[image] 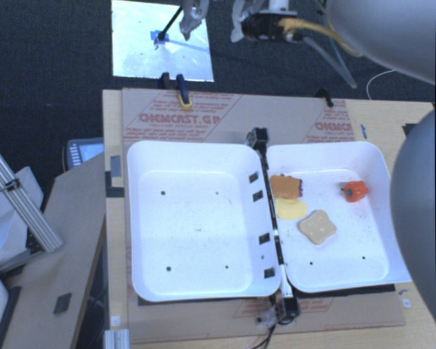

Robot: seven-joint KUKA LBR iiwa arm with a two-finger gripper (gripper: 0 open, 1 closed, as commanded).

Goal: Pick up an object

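Lying flat in right bin (381, 269), toast slice (317, 227) w/ long axis diagonal; tool (193, 20) state unclear.

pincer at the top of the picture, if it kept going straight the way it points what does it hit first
The pincer points down at the shiny metal sheet above the bins, so it would probably meet that first; depth is hard to judge.

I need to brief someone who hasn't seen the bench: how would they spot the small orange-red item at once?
Start at the right-hand white bin, the one holding the toy food. The orange-red piece lies alone toward its far right side, apart from the three items clustered near the divider. Those are tan or yellow: a toast slice, a yellow disc and a sandwich-like piece; it alone is bright orange-red.
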